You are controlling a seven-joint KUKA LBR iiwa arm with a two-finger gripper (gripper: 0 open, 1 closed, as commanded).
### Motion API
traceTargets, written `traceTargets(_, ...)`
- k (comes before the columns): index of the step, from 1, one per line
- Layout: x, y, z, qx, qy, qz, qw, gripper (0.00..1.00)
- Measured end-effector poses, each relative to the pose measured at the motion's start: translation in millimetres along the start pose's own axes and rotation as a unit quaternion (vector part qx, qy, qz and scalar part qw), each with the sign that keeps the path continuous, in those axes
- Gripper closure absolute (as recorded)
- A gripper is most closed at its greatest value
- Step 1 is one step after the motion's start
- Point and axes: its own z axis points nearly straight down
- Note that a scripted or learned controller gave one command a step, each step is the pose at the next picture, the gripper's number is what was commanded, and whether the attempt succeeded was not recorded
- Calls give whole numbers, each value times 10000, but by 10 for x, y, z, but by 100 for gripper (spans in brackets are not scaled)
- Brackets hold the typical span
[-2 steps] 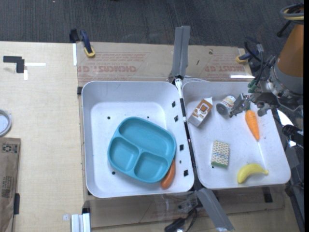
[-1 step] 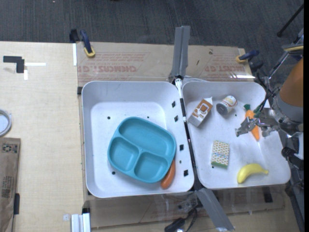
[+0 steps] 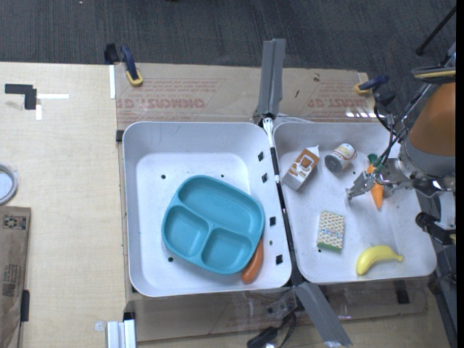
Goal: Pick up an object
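The right bin [image 3: 406,230] holds a small orange carrot [image 3: 378,195] with a green top, a yellow banana [image 3: 377,258], a patterned flat box [image 3: 331,230], a brown and white carton [image 3: 301,167] and a small can [image 3: 339,156] lying on its side. My gripper [image 3: 362,188] reaches in from the right and sits low over the right bin's upper right part. The carrot lies right against the gripper, partly covered by it. I cannot make out whether the carrot is held.
In the left bin [image 3: 145,194] lies a blue divided plate [image 3: 212,225] with an orange sausage [image 3: 252,265] at its lower right edge. A grey divider post [image 3: 272,78] stands between the bins at the back. Cables hang at the right.
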Motion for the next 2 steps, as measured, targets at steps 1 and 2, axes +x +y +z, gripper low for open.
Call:
traceTargets(1,-24,-4,-93,-1,-21,21,10000,100)
traceTargets(2,386,247,-1094,-11,-48,-654,9978,100)
